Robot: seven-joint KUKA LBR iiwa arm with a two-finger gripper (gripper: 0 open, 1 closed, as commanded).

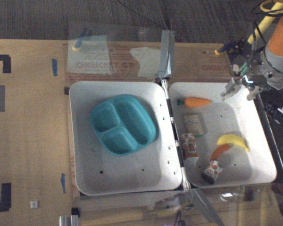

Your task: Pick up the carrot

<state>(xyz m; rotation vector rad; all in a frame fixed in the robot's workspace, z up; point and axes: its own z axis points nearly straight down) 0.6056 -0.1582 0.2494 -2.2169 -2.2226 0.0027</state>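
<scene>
Here the orange carrot with a green stub end (195,102) lies on its side near the top edge of the right shallow white bin (269,166), its green end pointing toward the divider between the two bins. It sits apart from everything else in that bin.

The two-finger gripper (239,89) hangs at the upper right of the frame, over the top right corner of the right bin, well to the right of the carrot. Its fingers (228,91) are spread apart with nothing between them. Above it, the grey arm with the orange band (278,46) enters from the frame's right edge, with yellow and blue cables looped around it.

Lower in the right bin, a small patterned square packet (193,124) lies just below the carrot, and a reddish-brown printed packet (189,146) lies beneath that, close to the divider. A yellow banana (233,141) curves across the middle right of the bin, with an orange-red chilli-shaped piece (220,151) touching its lower left end. A small tilted can with a printed label (212,171) rests near the bin's bottom edge.

The left shallow white bin (85,173) holds a teal plastic plate with three compartments (123,124), set at a slant in the centre.
</scene>
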